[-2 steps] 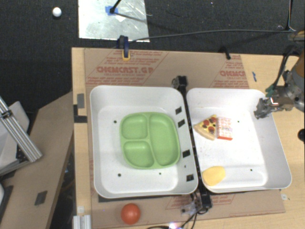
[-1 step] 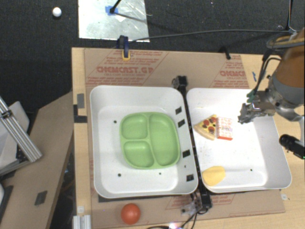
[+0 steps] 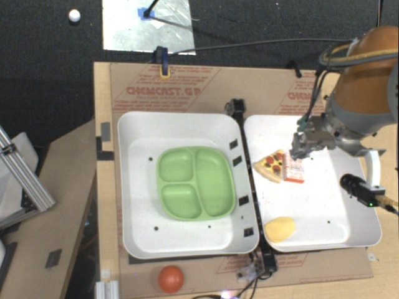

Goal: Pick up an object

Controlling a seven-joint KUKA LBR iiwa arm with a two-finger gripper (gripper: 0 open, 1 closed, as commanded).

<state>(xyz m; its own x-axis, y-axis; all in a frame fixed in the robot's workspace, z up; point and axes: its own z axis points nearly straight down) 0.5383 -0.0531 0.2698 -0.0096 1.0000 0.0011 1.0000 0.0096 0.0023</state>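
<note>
The camera view looks down on two white bins side by side on the worktop, which is covered with brown cardboard. The left bin holds a light green divided plate with three compartments, lying flat near the middle. In the right bin, a toy pizza slice lies near the left wall, touching a small red and white packet on its right. A yellow lemon-like piece sits apart from them, near the bin's front left corner. The arm reaches in from the right, and its gripper hangs just above the packet and the pizza slice. I cannot tell whether its fingers are spread or pressed together; nothing visible sits between them. An orange ball rests on the cardboard in front of the left bin.
</note>
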